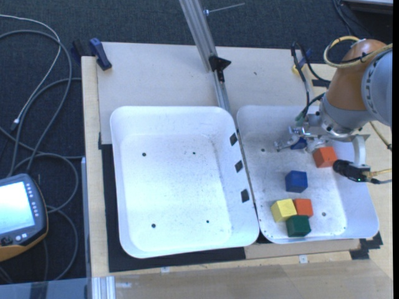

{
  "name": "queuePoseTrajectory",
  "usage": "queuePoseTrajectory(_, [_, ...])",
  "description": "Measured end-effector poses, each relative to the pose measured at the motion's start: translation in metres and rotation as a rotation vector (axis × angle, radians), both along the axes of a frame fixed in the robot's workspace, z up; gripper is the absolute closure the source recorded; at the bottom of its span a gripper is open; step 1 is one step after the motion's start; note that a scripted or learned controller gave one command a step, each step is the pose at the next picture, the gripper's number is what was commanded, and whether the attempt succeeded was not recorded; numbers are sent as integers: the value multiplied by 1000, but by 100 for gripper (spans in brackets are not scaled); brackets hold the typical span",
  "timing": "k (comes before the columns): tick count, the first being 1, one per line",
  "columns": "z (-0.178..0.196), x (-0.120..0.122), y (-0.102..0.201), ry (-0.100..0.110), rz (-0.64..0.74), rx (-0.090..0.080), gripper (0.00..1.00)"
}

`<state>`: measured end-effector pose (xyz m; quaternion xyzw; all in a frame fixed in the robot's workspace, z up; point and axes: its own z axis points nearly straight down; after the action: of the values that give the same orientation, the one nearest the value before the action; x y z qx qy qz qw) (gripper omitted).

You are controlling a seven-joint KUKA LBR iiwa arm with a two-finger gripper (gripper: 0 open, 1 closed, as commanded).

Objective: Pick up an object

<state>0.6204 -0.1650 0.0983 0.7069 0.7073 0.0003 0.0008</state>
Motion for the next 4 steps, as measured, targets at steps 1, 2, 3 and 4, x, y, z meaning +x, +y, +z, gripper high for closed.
queuePoseTrajectory(1, [2, -10, -11, 3, -1, 1, 0])
queuePoseTrajectory(2, [1, -72, 16, 8, -1, 5, 0])
queuePoseTrajectory(3, [12, -69, 16, 0, 0, 2, 100])
queuePoseTrajectory(4, [107, -17, 96, -10, 10, 2, 100])
